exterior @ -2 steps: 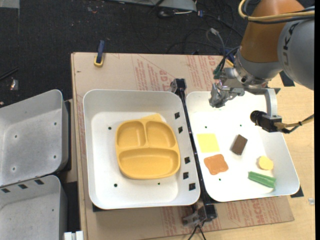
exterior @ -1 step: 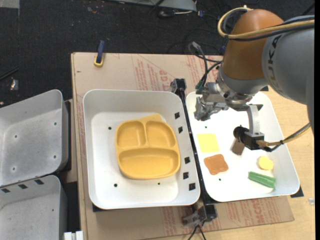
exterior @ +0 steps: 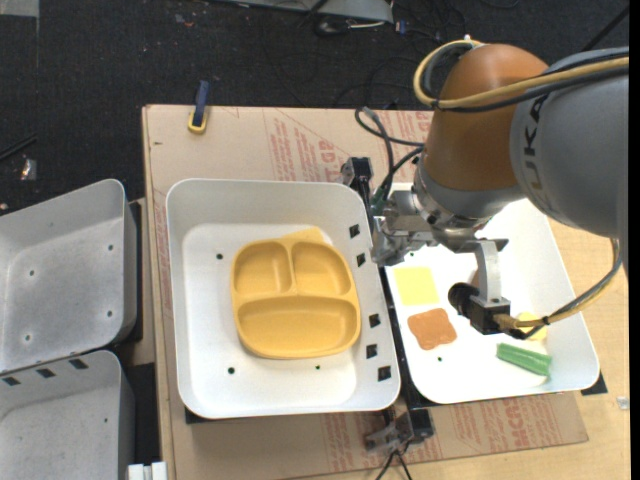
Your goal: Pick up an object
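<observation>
The right bin (exterior: pixel 570 298) holds a flat pale yellow square (exterior: pixel 415 286), a flat orange-brown piece (exterior: pixel 432 328) just in front of it, and a green stick (exterior: pixel 524 357) near the front right corner. A small yellow thing (exterior: pixel 537 332) peeks out beside the green stick. My gripper (exterior: pixel 396 238) hangs below the big orange wrist at the right bin's left wall, just behind the yellow square. The wrist body hides its tips. In the left bin (exterior: pixel 200 228) lies a yellow divided plate (exterior: pixel 296 300).
Both bins rest on a cardboard sheet (exterior: pixel 260 138). A blue and yellow clamp (exterior: pixel 199 108) sits at its back left edge, and another clamp (exterior: pixel 400 430) at the front. White trays (exterior: pixel 60 268) lie off to the left. The arm covers the right bin's back part.
</observation>
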Robot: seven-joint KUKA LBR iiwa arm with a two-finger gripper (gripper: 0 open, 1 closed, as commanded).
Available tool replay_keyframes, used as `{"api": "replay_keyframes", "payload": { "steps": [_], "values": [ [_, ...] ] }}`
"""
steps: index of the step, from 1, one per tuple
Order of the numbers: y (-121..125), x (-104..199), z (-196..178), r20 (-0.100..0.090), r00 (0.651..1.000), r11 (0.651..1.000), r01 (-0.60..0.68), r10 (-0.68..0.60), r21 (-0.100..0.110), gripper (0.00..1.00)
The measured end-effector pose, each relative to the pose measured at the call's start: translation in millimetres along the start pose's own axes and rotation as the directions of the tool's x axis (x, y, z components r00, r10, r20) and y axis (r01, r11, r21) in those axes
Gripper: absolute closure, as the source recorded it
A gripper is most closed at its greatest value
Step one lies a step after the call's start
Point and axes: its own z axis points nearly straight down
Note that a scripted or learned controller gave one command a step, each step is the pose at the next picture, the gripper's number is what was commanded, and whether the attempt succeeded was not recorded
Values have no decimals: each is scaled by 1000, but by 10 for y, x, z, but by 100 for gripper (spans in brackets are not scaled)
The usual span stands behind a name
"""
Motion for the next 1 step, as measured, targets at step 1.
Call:
{"api": "replay_keyframes", "payload": {
  "steps": [1],
  "values": [
    [-280,345,178,0,1000,1000,-1,1,0,100]
  ]
}}
